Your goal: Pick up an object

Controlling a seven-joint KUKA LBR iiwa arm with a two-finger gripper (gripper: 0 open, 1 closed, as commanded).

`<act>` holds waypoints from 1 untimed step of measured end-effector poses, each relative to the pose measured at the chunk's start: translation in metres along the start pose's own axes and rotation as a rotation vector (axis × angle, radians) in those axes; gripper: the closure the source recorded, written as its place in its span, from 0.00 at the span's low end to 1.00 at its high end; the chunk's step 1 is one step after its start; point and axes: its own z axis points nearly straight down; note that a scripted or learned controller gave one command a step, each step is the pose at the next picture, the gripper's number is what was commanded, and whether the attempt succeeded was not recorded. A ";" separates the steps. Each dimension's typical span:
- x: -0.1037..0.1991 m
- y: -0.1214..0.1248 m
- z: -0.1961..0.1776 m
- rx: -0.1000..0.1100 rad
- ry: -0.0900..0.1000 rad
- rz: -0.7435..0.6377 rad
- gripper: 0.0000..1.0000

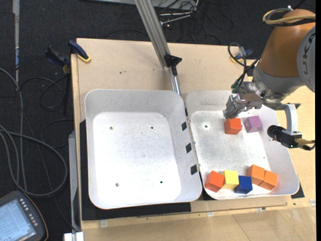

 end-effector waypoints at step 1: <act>0.048 0.017 -0.005 0.000 0.000 0.000 1.00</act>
